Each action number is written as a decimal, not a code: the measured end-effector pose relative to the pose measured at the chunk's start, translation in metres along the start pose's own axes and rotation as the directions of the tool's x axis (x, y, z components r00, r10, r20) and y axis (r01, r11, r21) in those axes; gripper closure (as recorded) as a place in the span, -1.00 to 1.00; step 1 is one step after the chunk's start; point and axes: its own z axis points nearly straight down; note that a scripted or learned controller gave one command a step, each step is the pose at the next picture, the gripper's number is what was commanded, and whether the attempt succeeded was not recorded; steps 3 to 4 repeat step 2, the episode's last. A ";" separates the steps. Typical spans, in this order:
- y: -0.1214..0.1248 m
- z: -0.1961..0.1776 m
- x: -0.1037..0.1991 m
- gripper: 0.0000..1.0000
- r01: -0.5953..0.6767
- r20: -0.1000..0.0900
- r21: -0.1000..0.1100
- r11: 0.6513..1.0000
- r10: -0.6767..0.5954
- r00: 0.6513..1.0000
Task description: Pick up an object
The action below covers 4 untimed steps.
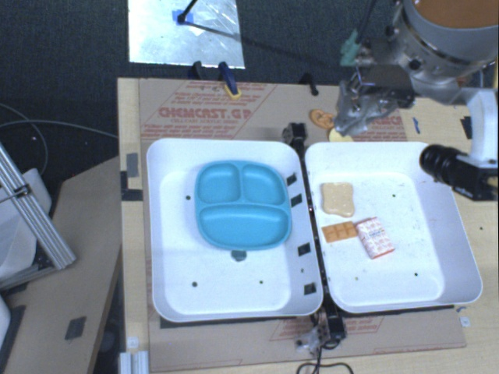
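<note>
In the right bin (437,287) lie three small things near its left side: a pale bread slice (337,199), a small orange-brown cracker (339,232) and a red and white packet (375,237). The left bin (175,287) holds a blue divided plate (241,206). My gripper (355,119) hangs above the back left corner of the right bin, well clear of the three things, with nothing visibly between its fingers.
A round tan cookie-like piece (320,118) lies on the cardboard behind the bins, beside the gripper. A blue and yellow clamp (228,80) stands at the back edge of the bench. Black clips line the seam between the bins.
</note>
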 end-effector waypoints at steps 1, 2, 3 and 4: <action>-0.002 0.106 -0.001 1.00 -0.006 0.009 0.027 1.000 0.006 1.000; -0.002 0.133 -0.036 1.00 -0.009 0.008 0.020 1.000 0.009 1.000; -0.002 0.133 -0.036 1.00 -0.009 0.008 0.020 1.000 0.009 1.000; -0.002 0.133 -0.036 1.00 -0.009 0.008 0.020 1.000 0.009 1.000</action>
